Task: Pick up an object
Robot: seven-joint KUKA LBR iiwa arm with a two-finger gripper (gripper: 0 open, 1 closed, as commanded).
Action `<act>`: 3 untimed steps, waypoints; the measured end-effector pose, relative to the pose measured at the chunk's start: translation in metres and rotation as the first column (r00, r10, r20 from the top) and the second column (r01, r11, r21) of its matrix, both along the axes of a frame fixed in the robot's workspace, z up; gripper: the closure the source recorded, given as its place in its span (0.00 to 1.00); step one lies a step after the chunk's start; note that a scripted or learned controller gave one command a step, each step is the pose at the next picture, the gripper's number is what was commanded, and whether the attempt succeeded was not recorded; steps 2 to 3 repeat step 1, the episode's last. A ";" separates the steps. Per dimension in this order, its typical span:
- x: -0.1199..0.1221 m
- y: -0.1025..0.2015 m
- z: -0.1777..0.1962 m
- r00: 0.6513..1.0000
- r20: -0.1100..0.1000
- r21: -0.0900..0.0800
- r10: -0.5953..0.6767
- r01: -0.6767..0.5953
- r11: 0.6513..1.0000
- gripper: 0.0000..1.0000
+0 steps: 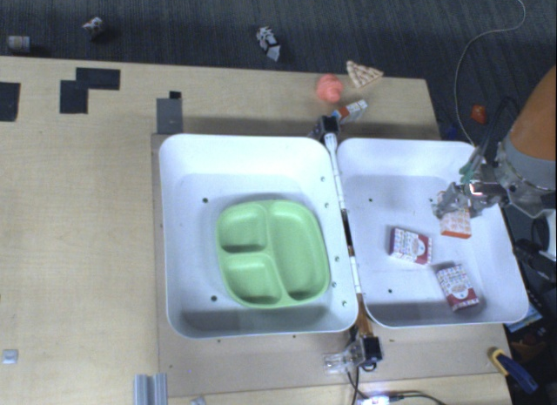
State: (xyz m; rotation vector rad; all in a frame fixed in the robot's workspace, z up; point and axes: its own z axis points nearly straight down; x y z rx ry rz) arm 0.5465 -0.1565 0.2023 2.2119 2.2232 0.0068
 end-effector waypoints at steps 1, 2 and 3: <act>0.000 0.000 0.010 1.000 0.001 0.000 0.004 -0.004 1.000 1.00; 0.000 0.000 0.010 1.000 0.001 0.000 0.004 -0.004 1.000 1.00; 0.000 0.000 0.010 1.000 0.001 0.000 0.004 -0.004 1.000 1.00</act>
